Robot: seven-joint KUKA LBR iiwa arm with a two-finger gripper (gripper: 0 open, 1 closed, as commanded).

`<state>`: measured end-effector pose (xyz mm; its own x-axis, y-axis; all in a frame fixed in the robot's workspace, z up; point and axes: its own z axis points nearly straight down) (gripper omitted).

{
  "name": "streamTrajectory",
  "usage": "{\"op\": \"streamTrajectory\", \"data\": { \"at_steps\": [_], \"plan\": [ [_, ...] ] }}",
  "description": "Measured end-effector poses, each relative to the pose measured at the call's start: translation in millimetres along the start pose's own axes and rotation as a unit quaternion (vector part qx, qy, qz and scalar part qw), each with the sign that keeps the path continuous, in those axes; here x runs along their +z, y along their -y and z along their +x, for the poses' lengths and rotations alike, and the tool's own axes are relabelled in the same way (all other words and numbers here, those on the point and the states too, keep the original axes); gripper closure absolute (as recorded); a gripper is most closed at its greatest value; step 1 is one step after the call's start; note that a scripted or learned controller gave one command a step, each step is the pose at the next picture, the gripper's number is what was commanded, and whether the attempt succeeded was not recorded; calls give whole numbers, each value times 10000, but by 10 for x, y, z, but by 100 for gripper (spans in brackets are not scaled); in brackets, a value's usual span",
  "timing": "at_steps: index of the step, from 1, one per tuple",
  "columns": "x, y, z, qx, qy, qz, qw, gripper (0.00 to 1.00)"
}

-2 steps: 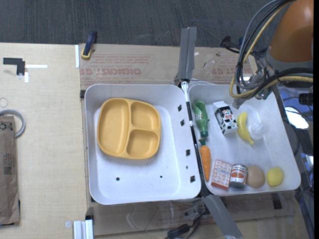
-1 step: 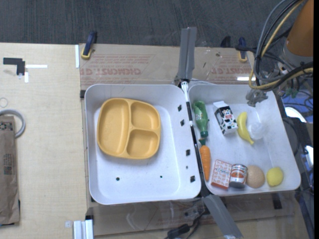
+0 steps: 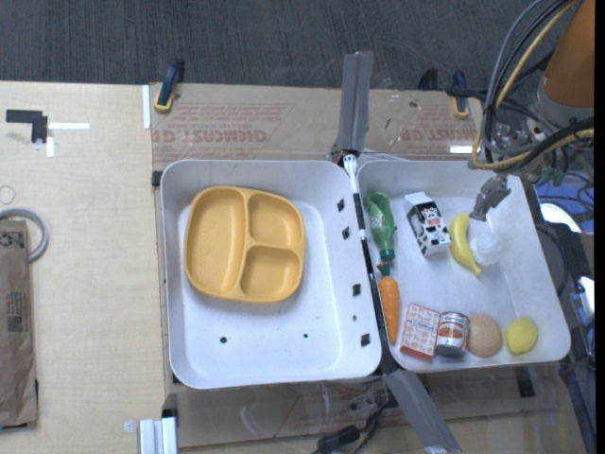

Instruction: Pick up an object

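The right bin [image 3: 529,282] holds a green bottle [image 3: 380,221], a carrot [image 3: 388,305], a small black-and-white carton [image 3: 428,225], a banana [image 3: 462,245], a clear plastic piece [image 3: 489,247], an orange box [image 3: 419,330], a small can [image 3: 453,334], a brown egg-shaped thing [image 3: 484,335] and a lemon [image 3: 521,335]. My gripper [image 3: 485,203] hangs over the bin's upper right part, tilted down to the left, its tip just above the banana's top end and the clear plastic piece. Nothing shows held in it.
The left bin [image 3: 274,348] bears a yellow divided plate [image 3: 244,243]. A grey divider post [image 3: 355,102] stands behind the gap between the bins. Cables [image 3: 529,83] and the orange wrist band [image 3: 575,55] crowd the upper right. A brown bag [image 3: 14,320] lies at the far left.
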<state>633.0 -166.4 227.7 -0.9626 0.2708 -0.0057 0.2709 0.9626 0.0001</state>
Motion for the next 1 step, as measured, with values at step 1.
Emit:
{"op": "streamTrajectory", "data": {
  "at_steps": [1],
  "plan": [
    [-246, 497, 274, 533, -6, 6, 9986, 0]
  ]
}}
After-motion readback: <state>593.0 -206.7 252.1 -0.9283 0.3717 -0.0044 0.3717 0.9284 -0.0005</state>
